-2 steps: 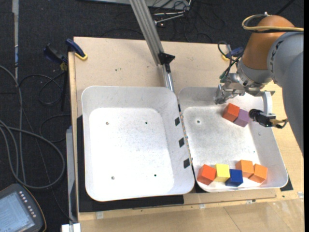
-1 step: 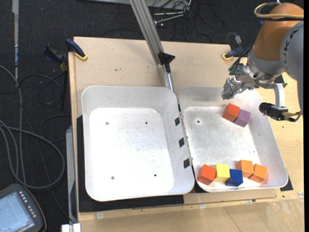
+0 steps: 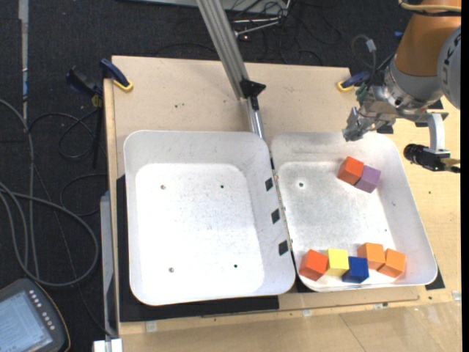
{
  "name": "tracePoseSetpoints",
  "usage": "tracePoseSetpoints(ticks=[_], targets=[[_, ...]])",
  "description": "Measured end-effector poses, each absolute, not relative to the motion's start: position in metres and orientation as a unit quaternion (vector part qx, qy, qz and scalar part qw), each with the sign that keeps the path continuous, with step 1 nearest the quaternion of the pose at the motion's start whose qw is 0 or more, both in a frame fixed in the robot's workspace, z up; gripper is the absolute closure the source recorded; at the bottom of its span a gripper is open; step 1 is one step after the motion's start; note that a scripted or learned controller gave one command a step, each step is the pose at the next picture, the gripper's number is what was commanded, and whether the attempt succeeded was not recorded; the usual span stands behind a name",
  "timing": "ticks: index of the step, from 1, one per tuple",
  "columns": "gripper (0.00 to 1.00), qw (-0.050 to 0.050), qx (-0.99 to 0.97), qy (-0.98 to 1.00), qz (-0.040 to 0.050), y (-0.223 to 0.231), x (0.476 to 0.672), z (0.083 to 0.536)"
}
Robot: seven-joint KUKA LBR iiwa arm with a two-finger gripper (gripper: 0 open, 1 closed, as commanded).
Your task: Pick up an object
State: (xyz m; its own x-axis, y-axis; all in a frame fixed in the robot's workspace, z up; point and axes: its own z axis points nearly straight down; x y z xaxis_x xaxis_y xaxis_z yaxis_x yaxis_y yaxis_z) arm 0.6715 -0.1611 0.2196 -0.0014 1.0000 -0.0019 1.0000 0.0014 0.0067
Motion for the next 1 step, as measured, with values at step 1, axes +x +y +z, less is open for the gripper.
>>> tracePoseSetpoints(ticks=[1], targets=[[1.0,-0.001,0.705,0.709,-0.0001,-0.1131,0.6433,0.2129]])
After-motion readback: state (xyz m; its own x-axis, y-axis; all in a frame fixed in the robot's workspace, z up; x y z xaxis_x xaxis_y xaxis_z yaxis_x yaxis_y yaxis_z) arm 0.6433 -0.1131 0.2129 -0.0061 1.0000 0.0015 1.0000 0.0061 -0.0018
